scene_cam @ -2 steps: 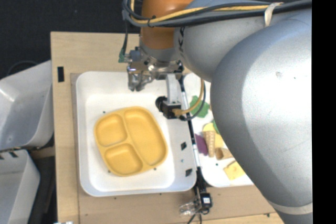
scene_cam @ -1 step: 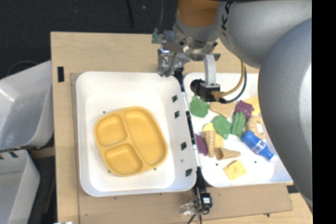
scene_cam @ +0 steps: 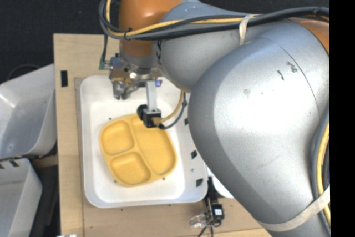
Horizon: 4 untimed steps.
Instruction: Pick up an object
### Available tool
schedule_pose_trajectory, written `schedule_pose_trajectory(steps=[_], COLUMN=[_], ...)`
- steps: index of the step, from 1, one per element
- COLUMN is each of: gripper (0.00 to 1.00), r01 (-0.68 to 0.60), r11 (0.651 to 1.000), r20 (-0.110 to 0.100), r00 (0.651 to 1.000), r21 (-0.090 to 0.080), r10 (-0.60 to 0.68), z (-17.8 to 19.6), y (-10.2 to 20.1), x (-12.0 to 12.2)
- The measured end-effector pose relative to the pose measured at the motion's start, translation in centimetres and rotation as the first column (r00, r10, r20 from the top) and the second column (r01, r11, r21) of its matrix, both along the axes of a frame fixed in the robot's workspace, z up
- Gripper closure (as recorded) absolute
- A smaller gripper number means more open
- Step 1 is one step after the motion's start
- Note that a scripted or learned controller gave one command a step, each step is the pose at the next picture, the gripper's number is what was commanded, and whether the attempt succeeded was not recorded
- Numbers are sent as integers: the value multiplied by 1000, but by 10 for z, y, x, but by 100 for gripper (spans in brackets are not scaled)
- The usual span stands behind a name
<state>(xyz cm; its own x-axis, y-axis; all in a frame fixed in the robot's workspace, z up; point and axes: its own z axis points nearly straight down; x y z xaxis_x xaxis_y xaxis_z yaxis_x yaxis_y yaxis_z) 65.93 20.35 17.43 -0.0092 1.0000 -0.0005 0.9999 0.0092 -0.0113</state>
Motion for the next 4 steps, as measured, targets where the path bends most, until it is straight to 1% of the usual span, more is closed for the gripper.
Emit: schedule_pose_trajectory(steps=[1, 2, 3, 4], gripper=[100, 100, 100, 100], r01=[7, 9, 9, 12], r11=[1000, 1000, 1000, 1000], r20=[4, 13, 6, 3], r00=[1000, 1000, 1000, 1000], r21=[-4, 0, -3, -5], r10=[-7, -9, -9, -12], z=[11, 92, 85, 98], y=[-14, -20, -20, -17], x=[1, -22, -25, -32])
